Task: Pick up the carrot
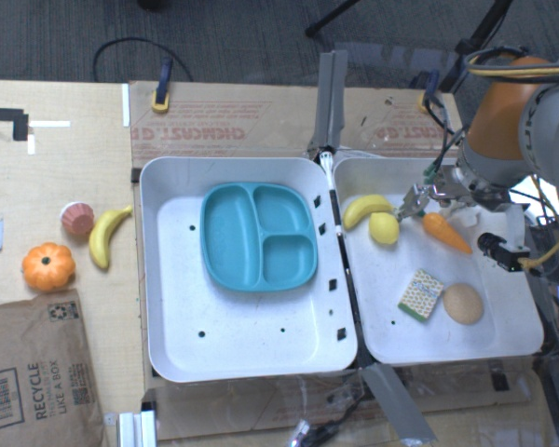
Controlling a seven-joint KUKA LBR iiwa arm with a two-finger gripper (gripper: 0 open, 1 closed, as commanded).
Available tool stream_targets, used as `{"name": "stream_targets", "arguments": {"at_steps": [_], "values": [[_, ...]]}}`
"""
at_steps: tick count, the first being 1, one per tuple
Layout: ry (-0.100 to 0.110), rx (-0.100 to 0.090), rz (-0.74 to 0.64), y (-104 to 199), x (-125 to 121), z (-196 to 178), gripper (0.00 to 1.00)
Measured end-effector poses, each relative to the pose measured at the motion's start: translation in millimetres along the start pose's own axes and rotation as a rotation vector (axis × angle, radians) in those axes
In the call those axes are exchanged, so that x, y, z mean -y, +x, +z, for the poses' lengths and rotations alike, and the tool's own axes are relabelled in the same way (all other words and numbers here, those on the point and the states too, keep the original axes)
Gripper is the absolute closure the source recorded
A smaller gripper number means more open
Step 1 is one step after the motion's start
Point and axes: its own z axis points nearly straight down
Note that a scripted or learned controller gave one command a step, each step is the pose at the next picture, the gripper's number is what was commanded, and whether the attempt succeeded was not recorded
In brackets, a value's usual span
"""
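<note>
— Orange carrot [445, 232], where does it lie?
— In the right bin [503, 343], beside a lemon [384, 228] and banana [361, 209].
— And the gripper [427, 199]?
— Just above the carrot's left end; I cannot tell how it stands.

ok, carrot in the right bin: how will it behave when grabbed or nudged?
The carrot looks like a smooth, stiff toy, so it probably won't bend but may slip. Its tapered round shape suggests it could roll or pivot if pushed. It lies flat beside the claw, so tipping seems unlikely.
</note>
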Motion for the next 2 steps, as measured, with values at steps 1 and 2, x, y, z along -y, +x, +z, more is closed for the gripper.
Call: {"name": "stream_targets", "arguments": {"at_steps": [1, 2], "values": [[-0.002, 0.005, 0.001, -2, 0, -10, 1.00], [0.001, 0.008, 0.037, 46, -11, -93, 1.00]]}}
